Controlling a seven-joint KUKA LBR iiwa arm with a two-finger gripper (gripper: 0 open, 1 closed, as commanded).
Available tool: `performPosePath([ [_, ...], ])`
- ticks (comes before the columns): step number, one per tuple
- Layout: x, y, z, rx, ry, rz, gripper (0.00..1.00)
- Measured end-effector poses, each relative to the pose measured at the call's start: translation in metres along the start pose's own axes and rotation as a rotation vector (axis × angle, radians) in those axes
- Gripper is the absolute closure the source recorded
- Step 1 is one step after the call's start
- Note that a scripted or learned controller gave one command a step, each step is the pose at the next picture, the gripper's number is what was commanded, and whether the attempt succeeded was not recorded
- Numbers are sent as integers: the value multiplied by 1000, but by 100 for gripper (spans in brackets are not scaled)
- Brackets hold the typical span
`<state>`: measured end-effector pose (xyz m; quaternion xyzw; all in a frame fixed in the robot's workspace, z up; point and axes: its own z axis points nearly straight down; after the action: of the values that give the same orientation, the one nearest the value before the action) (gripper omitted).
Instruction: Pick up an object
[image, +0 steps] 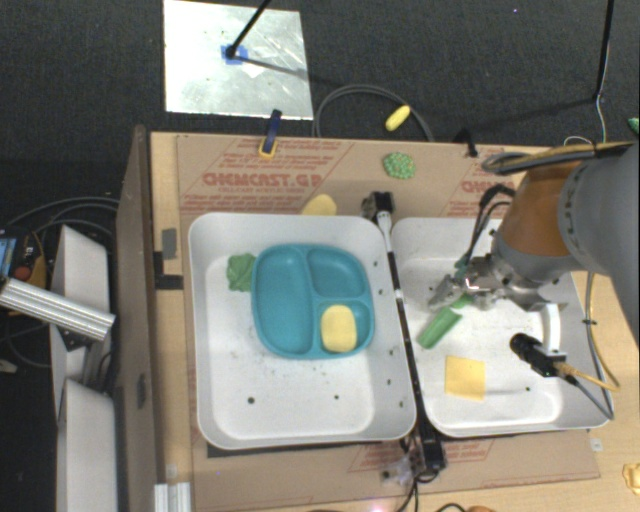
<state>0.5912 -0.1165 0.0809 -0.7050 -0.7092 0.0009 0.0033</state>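
**Right bin, shallow white plastic**
- Green stubby plastic stick, lying slanted near the bin's left wall. Judged the likeliest pick.
- Yellow flat square slice, just below the stick and apart from it.
- Two-finger gripper, low over the stick's upper end. Contact is unclear, and I cannot tell whether it is spread or pressed together.

**Left bin, shallow white plastic**
- Teal divided plastic plate, with a yellow oval piece in its lower right compartment.
- Green leafy piece, touching the plate's left edge.

**Risks**
- The gripper sits at the stick's tip rather than its middle. Closing there could pinch only the end, so the stick may pivot or slip out on lifting.
- The slanted, rounded stick may roll aside toward the wall.
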Motion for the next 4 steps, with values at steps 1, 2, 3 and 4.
performPosePath([
  [1,-3,4,-14,-11,-4,1,100],
  [2,-9,-34,-106,-12,-5,6,100],
  [3,-9,-33,-101,-9,-4,5,0],
  [4,5,-12,-8,-4,-3,1,0],
])
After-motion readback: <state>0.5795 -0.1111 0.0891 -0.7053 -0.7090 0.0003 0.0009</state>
